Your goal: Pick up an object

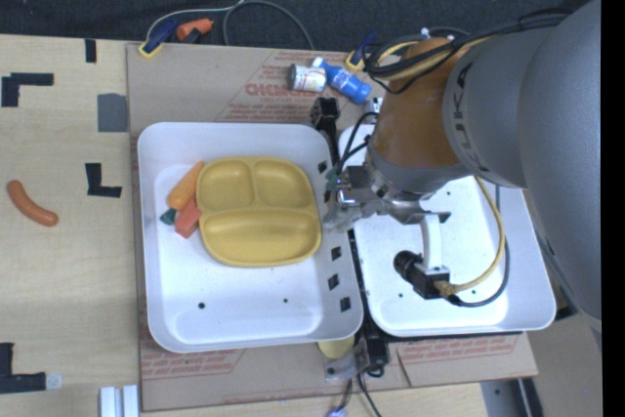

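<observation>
Arm (547, 112) is reaching in from the right of the frame and covering most of the right bin (513, 303). Its orange band (420, 127) is sitting just right of centre.

Gripper (339, 200) is hanging at the seam between the two bins, over the right wall of the left bin (234, 332). It is standing just beside the right edge of the yellow divided plate (259, 210). Whether it is touching the plate cannot be told from this angle. Its state, released or clenched, cannot be told either, since the wrist is blocking the view. Nothing is visibly being gripped.

Candidate objects are all lying in the left bin:
- The yellow divided plate is lying flat in the upper middle of the bin, with three compartments facing up.
- An orange carrot-shaped toy (184, 186) is lying at a slant against the plate's upper left edge.
- A small red piece (186, 222) is sitting just below the carrot, touching the plate's left edge, with a bit of green on its left side.
- The lower half of the bin floor is showing only a few small dark specks.

Both bins are resting on a brown cardboard sheet (244, 98). A white and blue bottle-like item (332, 78) is lying on its side on the cardboard, above the bins. A yellow and orange clamp (176, 32) is gripping the sheet's upper left corner. An orange-red sausage-shaped toy (31, 203) is lying on the wooden bench (59, 132) at far left, well apart from the bins.
</observation>
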You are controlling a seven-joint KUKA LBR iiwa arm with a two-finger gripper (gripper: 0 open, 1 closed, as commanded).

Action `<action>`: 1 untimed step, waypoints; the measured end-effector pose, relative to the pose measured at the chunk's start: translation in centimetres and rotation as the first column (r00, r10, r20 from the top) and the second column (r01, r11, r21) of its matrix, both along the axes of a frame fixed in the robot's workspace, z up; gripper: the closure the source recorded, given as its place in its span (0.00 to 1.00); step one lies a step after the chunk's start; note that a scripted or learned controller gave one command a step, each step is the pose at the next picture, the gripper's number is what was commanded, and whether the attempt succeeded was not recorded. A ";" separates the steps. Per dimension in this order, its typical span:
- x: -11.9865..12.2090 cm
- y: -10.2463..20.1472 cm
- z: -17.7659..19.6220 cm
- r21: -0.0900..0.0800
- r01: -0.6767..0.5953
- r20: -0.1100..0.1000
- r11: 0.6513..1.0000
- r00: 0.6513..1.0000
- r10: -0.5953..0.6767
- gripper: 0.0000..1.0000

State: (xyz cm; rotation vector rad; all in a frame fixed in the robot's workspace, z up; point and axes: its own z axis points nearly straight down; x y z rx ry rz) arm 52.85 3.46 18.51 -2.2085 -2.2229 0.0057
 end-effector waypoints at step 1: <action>0.4 -0.4 0.0 -0.003 0.005 0.006 1.000 1.000 -0.005 0.00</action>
